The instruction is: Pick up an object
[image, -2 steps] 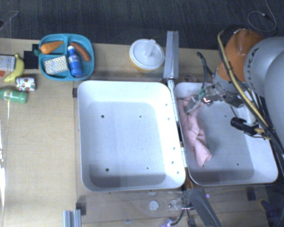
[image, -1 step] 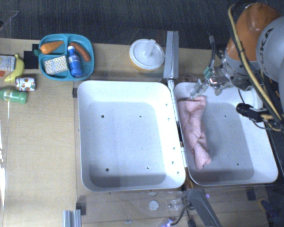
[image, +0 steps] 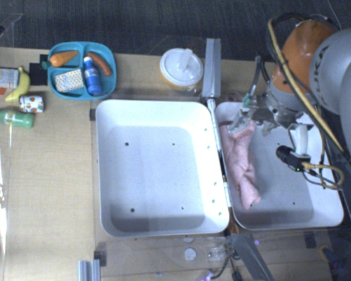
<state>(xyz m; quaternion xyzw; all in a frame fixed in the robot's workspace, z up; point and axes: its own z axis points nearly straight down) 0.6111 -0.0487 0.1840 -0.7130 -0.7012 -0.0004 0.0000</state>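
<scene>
A pink cloth (image: 243, 165) lies along the left side of the right white bin (image: 324, 212), stretching from the bin's far-left corner toward its near side. My gripper (image: 249, 120) hangs over the cloth's far end. Its fingers are closed on a bunched-up fold of the cloth, which rises toward them. The grey arm with its orange band comes in from the upper right and hides the bin's far-right corner.
The left white bin (image: 114, 215) sits beside the right one, with a metal divider post (image: 210, 69) at the far end between them. Behind the bins stand a white-lidded cup (image: 181, 68) and a blue divided plate (image: 105, 75) of toy food. A banana (image: 19, 85), a can (image: 31, 103) and a green bottle (image: 13, 118) lie at the far left.
</scene>
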